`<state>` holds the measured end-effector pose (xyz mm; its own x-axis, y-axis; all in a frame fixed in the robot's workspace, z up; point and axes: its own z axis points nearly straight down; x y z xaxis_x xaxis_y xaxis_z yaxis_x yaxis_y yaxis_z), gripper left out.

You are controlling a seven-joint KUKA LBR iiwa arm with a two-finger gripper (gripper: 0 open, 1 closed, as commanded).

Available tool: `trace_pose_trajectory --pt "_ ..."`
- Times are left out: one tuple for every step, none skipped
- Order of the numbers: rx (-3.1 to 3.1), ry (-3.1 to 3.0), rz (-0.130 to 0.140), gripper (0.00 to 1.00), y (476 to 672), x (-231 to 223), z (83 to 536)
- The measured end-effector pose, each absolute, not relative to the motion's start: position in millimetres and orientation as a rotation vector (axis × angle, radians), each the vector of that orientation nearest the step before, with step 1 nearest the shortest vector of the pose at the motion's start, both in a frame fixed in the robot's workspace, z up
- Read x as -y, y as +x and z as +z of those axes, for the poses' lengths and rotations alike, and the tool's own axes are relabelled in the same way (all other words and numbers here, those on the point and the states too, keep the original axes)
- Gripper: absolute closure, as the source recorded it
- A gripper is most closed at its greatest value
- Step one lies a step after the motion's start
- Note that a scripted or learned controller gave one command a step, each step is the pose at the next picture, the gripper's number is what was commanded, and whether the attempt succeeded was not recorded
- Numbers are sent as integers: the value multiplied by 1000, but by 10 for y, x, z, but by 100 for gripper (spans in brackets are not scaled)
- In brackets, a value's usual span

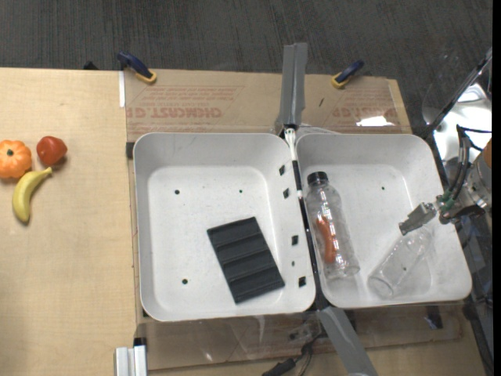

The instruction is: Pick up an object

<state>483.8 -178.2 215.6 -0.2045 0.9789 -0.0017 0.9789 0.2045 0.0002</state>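
In the right bin (407, 151), a clear plastic bottle (329, 229) with a black cap and something orange inside lies along the left wall. A clear plastic cup (401, 263) lies on its side near the bin's front right corner. My gripper (416, 220) reaches in over the right rim and hangs just above the cup's upper end. Nothing shows in its grasp. The left bin (156, 210) holds a flat black ribbed block (245, 258), lying at a slant in its front half.
On the wooden bench at the far left lie a banana (26, 195), an orange fruit (13, 160) and a red fruit (52, 150). Cardboard (196, 104) held by clamps sits behind the bins. Cables and arm parts (470, 178) crowd the right edge.
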Motion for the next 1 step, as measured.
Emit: trace_pose_trajectory --pt "-2551 1836 -1 0 4774 1966 1673"
